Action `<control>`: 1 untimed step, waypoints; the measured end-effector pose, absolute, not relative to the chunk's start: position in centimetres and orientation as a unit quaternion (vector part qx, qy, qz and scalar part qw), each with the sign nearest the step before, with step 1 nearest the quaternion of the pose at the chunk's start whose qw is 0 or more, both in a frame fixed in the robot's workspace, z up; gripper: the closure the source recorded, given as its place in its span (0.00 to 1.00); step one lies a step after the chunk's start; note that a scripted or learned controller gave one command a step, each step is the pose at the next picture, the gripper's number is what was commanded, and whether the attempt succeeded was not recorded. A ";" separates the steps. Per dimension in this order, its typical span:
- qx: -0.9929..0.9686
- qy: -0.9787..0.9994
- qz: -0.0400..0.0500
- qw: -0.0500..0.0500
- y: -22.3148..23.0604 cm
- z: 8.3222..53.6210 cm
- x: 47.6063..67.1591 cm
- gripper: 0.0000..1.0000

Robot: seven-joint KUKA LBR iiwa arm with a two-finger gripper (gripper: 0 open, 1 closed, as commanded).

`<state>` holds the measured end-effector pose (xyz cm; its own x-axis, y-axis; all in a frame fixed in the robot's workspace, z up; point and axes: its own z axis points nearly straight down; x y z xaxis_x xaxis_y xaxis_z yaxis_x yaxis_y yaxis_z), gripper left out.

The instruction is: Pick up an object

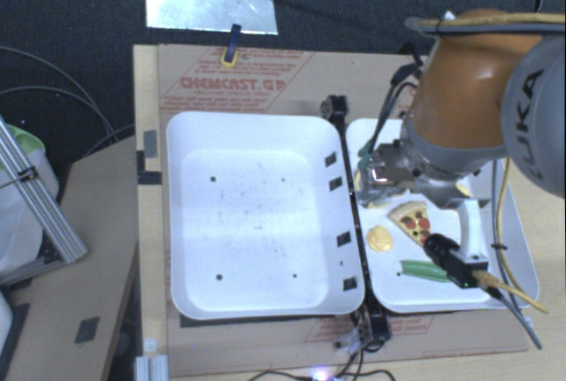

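Arm point(478, 96) covers most of right bin point(389, 295); pincer point(378, 176) state cannot be told. Pizza slice point(412, 220), yellow piece point(380, 239), green piece point(423, 270) visible. Cardboard-covered surface point(239, 79).

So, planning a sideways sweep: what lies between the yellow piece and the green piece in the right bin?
Bare white bin floor separates the yellow piece and green piece in the camera view.
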<state>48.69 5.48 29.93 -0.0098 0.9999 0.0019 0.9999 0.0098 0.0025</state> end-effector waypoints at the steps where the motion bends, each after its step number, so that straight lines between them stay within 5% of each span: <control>1: 0.705 0.709 0.007 0.006 4.3 44.1 48.8 1.00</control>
<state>48.78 4.26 44.06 -0.0051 1.0000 0.0026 0.9998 0.0051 0.0185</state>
